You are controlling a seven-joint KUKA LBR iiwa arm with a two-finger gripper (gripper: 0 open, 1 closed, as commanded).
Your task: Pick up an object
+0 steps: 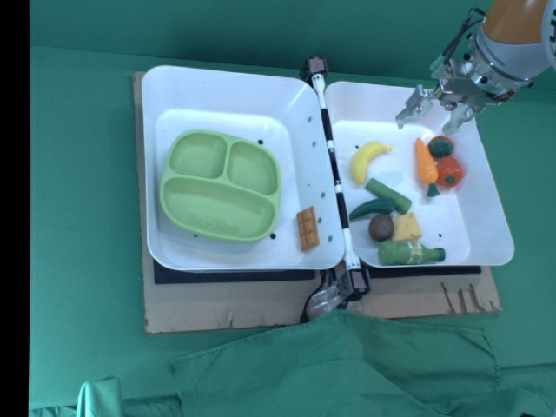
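My gripper [434,117] hangs open over the far right part of the right bin [486,233], with nothing between its fingers. Just below it lie a carrot [425,163], a red tomato [449,172] and a small red and green item [440,146]. Further left in the same bin are a banana [367,160], a green cucumber [388,195], a dark green pepper [372,208], a brown round item [380,227], a yellow cheese wedge [406,226] and a green bottle [409,253].
The left bin [174,89] holds a light green divided plate [221,185] and a brown chocolate bar [307,228]. A black and white divider [334,172] runs between the bins. Green cloth [347,363] lies in front of the bench.
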